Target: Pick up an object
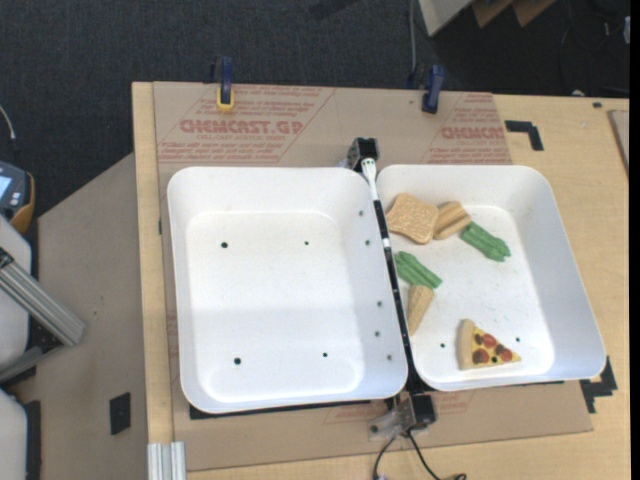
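The right bin [560, 268] holds several toy food pieces. A tan cracker square [411, 217] lies near its top left, with a small tan bread piece [451, 219] beside it. A green pod [487, 240] rests to their right. Another green piece [416, 269] lies by the bin's left wall, above a tan wedge [418, 306]. A pizza slice [483, 347] sits near the front.
The left bin [270, 288] stands beside the right one on a brown board [150, 268]. Two blue clamps [225, 76] [433, 84] grip the board's far edge. A metal rail [40, 303] slants at the far left.
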Tool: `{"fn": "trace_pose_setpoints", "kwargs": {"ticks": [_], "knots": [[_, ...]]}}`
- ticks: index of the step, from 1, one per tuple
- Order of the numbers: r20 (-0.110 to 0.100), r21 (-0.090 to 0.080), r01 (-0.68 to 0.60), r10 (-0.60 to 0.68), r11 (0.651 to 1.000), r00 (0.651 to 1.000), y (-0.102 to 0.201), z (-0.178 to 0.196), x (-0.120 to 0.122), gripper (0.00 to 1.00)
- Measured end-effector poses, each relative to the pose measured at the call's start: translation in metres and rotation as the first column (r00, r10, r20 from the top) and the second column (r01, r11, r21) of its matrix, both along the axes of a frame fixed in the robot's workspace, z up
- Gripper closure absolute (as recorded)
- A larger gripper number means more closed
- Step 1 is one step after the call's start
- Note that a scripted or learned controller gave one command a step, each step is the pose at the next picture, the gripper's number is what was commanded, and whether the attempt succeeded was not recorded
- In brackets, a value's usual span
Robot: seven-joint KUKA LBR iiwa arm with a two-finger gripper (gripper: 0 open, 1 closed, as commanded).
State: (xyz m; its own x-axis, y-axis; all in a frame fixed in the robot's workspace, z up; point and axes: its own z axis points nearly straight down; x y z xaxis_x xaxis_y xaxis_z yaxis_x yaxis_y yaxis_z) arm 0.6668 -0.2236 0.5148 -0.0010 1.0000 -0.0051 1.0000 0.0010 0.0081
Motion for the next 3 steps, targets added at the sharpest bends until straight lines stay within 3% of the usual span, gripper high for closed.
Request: {"fn": "trace_pose_setpoints", "kwargs": {"ticks": [1, 2, 3], "knots": [[-0.001, 0.001, 0.000, 0.000, 1.000, 1.000, 0.000, 0.022, 0.000, 0.00], [0.002, -0.003, 0.000, 0.000, 1.000, 1.000, 0.000, 0.032, 0.001, 1.00], [0.007, -0.006, -0.001, 0.001, 1.000, 1.000, 0.001, 0.043, 0.001, 1.00]]}}
